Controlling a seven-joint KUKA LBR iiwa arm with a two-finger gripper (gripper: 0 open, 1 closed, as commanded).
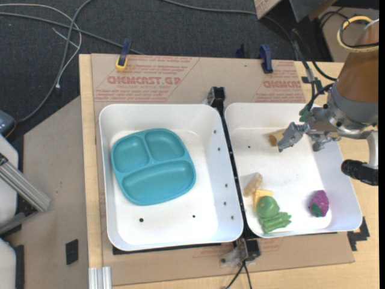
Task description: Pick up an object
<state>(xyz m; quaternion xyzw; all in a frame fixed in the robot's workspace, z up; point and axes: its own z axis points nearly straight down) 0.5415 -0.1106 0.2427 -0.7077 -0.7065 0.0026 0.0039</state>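
Note:
My gripper [304, 139] hangs over the back part of the right bin [289, 116], reaching in from the right. Its two grey fingers [289, 136] stand apart, open, with bare bin floor between them. A small tan piece [274, 139] lies just left of the left finger, outside the gap. Farther forward lie a beige piece [252, 184], a yellow and green toy [266, 205], a green leafy toy [275, 221] and a purple toy [319, 203].
The left bin [120, 116] holds a teal divided plate [154, 166]. A black divider [227, 155] runs between the bins. Clamps [124, 54] hold the cardboard base at the back. Cables lie on the dark floor behind.

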